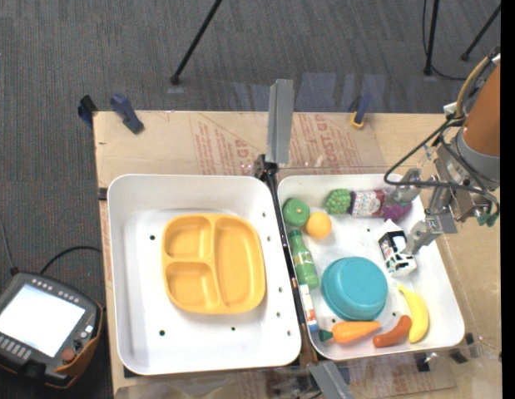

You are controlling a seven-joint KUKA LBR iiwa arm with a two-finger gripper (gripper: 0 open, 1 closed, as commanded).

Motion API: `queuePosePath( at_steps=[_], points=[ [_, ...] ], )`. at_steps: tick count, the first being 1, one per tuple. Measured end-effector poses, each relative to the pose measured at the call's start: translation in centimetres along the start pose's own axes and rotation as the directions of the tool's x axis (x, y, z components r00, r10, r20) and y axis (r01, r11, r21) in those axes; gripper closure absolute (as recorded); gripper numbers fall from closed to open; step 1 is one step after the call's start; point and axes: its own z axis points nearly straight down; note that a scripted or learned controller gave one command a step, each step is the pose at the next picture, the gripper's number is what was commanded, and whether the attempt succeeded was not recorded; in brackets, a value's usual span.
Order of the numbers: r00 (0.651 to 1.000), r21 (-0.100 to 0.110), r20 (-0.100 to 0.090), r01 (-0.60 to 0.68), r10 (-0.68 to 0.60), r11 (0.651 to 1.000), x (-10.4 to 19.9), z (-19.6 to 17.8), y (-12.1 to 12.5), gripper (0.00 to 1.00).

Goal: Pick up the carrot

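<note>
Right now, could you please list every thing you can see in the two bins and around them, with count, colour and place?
Divided plastic plate: one, yellow, left bin.
Round bowl: one, teal, right bin, middle.
Toy carrot: one, orange, right bin, front, below the bowl.
Banana: one, yellow, front right.
Chili-like piece: one, red-orange, beside the carrot.
Round fruit: one, orange, back left.
Apple-like fruit: one, green, back left corner.
Bottle: one, green, left wall.
Shallow bins: two, white, side by side.
Handheld pendant: one, floor, left.
Gripper: one, grey, over the right bin's right side.

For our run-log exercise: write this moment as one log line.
task: pick up carrot | carrot: lying in right bin, front edge, beside teal bowl | claw: above bin's far right, away from carrot | status: not grasped
</note>
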Motion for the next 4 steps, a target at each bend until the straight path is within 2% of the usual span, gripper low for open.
queuePosePath(
  at_steps=[1,2,3,4],
  points=[
    [0.987,-0.002,-0.004,-0.163,0.163,0.987,-3.6,16.7,7.9,0.0],
    [0.987,-0.001,0.005,-0.159,0.159,0.987,-3.9,15.4,7.9,1.0],
    [0.934,0.0,0.001,-0.358,0.358,0.934,2.0,16.4,7.9,1.0],
    [0.898,0.001,-0.002,-0.441,0.441,0.898,7.5,14.3,3.6,1.0]
  ],
)
